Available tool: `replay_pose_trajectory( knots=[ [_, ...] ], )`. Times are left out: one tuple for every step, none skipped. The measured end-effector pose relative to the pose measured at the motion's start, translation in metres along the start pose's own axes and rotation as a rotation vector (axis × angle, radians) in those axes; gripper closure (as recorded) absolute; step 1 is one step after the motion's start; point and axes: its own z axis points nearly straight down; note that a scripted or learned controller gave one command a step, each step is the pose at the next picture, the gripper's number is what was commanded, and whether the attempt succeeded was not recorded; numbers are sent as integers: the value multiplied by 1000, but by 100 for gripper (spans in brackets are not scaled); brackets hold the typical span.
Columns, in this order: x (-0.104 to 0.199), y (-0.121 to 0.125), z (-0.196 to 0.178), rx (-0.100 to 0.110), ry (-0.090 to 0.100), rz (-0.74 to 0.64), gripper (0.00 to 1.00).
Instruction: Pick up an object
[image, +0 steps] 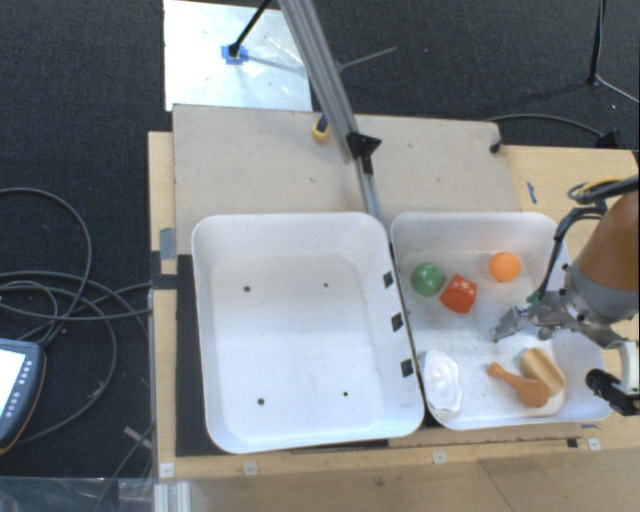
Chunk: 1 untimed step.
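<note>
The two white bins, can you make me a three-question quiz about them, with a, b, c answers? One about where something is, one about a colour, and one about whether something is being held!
1. Where do the toys lie?
a) left bin
b) right bin
c) the floor

2. What colour is the ball beside the red block?
a) green
b) blue
c) black

3. Is the orange ball being held?
a) yes, lifted up
b) yes, pressed down
c) no, it lies free

Answers:
1 b: the toys all sit in the right bin.
2 a: the green ball sits just left of the red block.
3 c: the orange ball rests on the bin floor, apart from the gripper.
</note>
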Motion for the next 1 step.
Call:
replay_pose_trajectory(
  knots=[
    [-1, 2, -13, -6, -2, -1, 100]
  ],
)
